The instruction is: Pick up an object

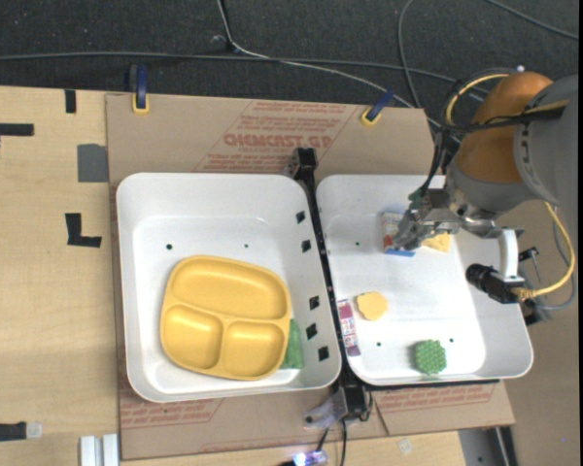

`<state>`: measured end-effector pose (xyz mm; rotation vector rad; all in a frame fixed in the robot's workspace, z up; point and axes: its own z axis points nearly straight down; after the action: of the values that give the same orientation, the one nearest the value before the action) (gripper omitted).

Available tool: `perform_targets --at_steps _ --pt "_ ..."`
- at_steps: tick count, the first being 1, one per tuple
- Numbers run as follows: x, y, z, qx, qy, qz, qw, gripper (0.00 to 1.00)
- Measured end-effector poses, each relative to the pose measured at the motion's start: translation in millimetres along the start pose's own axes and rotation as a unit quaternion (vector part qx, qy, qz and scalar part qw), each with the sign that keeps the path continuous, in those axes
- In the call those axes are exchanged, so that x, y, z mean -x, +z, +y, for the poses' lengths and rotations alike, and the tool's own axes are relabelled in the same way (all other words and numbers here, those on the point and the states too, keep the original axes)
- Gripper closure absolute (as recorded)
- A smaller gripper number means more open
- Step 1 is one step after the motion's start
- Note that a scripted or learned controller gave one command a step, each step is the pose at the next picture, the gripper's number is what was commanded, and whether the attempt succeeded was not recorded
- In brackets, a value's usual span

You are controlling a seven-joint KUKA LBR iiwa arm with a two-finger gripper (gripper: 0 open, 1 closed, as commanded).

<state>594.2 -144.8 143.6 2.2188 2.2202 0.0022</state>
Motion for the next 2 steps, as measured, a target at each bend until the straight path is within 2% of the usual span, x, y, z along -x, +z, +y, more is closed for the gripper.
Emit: perform_targets --at_steps 1,2 --pt "-9.8 -57.3 3.6 0.001 -0.001 0.000 1.0000 1.00" --pt "-5.1 -101.7 8.0 0.001 0.000 0.000 1.0000 1.00"
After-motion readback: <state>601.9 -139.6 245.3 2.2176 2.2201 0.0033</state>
